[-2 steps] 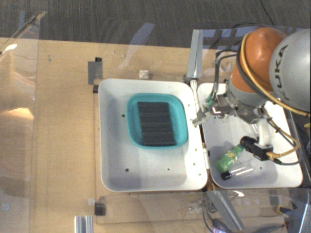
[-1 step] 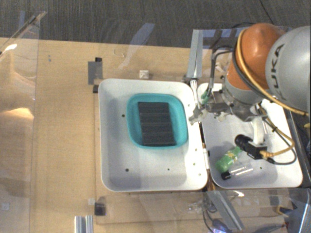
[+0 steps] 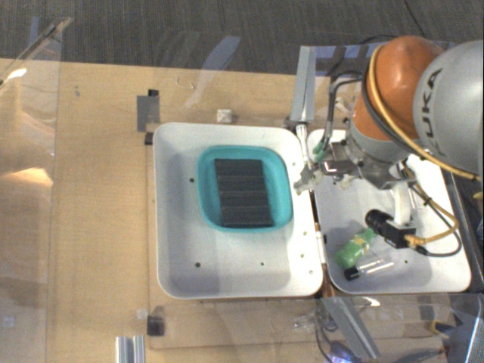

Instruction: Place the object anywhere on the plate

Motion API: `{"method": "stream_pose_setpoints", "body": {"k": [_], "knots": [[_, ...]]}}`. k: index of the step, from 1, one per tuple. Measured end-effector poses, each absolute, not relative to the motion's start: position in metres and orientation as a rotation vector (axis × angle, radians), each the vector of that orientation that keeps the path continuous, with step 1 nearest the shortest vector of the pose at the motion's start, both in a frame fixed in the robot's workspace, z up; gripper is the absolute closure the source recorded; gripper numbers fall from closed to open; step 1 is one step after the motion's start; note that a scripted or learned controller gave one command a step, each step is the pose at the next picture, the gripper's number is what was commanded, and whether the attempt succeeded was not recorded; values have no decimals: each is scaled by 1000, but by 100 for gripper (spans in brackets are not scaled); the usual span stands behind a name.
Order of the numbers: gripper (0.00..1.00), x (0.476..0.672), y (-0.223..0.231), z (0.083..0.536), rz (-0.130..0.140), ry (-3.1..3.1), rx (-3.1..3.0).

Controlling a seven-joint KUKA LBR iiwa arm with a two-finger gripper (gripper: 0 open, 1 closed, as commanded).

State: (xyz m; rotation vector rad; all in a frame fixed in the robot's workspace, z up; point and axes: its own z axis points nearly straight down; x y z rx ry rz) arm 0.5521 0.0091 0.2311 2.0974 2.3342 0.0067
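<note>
A teal plate with rounded corners lies in the left bin. A dark ribbed rectangular block lies flat on it and covers most of its middle. My gripper hangs over the divider between the two bins, just right of the plate's right rim and clear of the block. Nothing shows in its grasp. The grey and orange arm covers the upper part of the right bin.
In the right bin's front part lie a green object, a small silver rod and a dark piece beside them. White floor of the left bin shows in front of the plate. A small pale cube sits on the bench behind the left bin.
</note>
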Motion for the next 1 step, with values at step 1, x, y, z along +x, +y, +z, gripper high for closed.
{"method": "stream_pose_setpoints", "body": {"k": [1], "knots": [[0, 547, 22, 240, 6, 2225, 2214]]}}
